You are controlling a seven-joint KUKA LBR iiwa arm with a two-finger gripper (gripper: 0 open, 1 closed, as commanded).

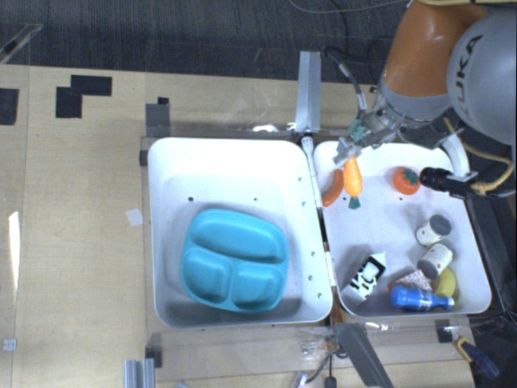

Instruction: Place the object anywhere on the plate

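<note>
Above right bin (482, 293), near its left wall: gripper (353, 146) clamps carrot (352, 178), hanging upright. Sausage (332, 187) just left of carrot. Blue plate (234, 259) in left bin.

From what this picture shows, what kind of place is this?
Probably a robotics lab test bench, not a kitchen. A robot arm reaches over two white bins; one holds a blue divided plate, the other toy items such as a carrot. Loose cables lie behind.

tomato (406, 179); blue bottle (417, 299); banana (447, 282)
</note>
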